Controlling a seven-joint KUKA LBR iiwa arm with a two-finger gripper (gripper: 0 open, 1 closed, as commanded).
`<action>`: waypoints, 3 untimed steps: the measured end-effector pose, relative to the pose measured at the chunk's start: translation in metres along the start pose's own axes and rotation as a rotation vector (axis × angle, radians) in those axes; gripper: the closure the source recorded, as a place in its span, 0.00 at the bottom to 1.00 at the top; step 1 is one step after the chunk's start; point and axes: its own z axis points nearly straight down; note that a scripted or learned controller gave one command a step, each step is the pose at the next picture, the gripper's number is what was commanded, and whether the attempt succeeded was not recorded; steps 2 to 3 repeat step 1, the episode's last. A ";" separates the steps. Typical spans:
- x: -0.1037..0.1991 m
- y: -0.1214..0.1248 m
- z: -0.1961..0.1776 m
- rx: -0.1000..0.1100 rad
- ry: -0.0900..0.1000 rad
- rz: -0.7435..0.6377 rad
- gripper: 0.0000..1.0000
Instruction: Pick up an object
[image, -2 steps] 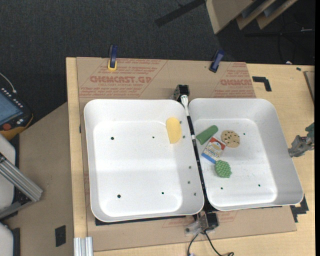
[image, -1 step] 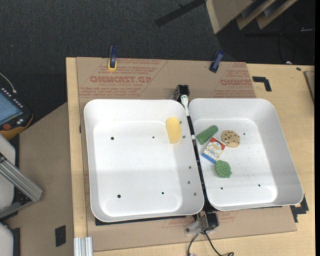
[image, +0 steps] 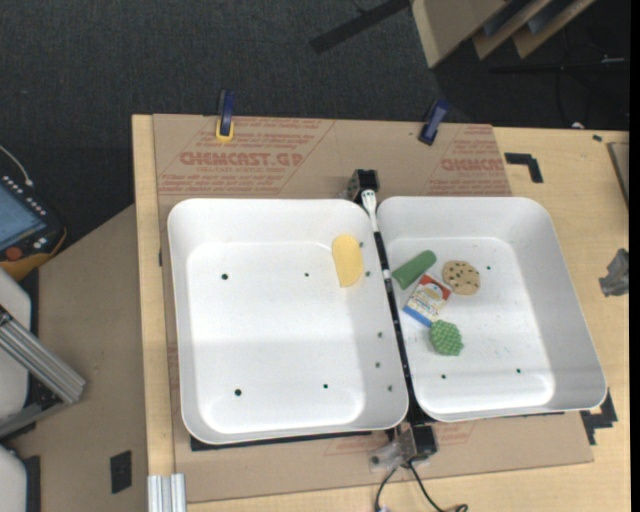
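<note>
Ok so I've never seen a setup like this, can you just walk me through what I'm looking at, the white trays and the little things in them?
This is one camera fixed above a workbench, looking down at a slant. On a brown board sit two shallow white bins side by side. The left bin holds one pale yellow piece near its right wall. The right bin holds a small cluster: a green strip, a round cookie-like piece, a red and white packet and a bumpy green lump. A robot arm normally reaches in from the right to pick one up; a grey part at the right edge may belong to it. Nothing is being held.
</note>
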 end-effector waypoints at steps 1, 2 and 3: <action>0.000 0.000 0.049 0.000 0.000 0.000 1.00; 0.000 0.000 0.049 0.000 0.000 0.000 1.00; 0.000 0.000 0.049 0.000 0.000 0.000 1.00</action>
